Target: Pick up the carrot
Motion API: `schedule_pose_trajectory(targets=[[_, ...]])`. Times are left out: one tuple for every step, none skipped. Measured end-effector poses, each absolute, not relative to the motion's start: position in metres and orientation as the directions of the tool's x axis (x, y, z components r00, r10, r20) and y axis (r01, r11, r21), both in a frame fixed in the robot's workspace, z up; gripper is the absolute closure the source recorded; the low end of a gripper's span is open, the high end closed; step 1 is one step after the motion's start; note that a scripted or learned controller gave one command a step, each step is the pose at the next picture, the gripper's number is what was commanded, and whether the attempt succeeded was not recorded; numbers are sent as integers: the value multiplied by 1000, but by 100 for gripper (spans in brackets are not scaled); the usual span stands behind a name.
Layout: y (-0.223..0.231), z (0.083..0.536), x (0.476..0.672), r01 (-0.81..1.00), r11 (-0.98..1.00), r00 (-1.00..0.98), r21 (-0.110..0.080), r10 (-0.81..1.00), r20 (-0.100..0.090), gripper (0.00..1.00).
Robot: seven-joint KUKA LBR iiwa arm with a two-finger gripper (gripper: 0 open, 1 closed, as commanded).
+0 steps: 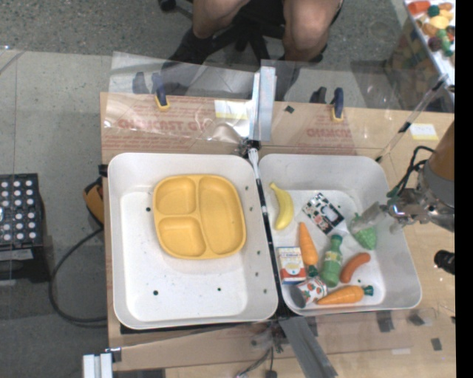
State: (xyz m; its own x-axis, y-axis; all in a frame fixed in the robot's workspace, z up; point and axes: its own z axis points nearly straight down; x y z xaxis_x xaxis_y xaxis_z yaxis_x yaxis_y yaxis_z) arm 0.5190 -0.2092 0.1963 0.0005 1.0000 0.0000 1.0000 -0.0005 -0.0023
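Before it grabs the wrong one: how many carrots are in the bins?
2, both in the right bin: one carrot upright beside the banana, the other carrot lying along the near edge. None looks hidden.

Two carrots [307, 244] [341, 296], one banana [282, 207], two bins [126, 244] [395, 273]

The arm [443, 173] is cut off by the right edge of the frame, so little beyond its wrist shows. The tool [369, 219] at the right bin's [403, 284] right side is blurred, and its fingers cannot be made out. It covers part of a green item [366, 238] too unclear to identify. At the top of the frame, a seated person's legs [259, 22] are cropped. Small colourful objects [436, 18] in the upper right corner are too small to tell.
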Motion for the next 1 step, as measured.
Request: schedule_pose_trajectory(targets=[[-124, 160, 492, 1000, 23, -23, -4, 1000, 0, 0]])
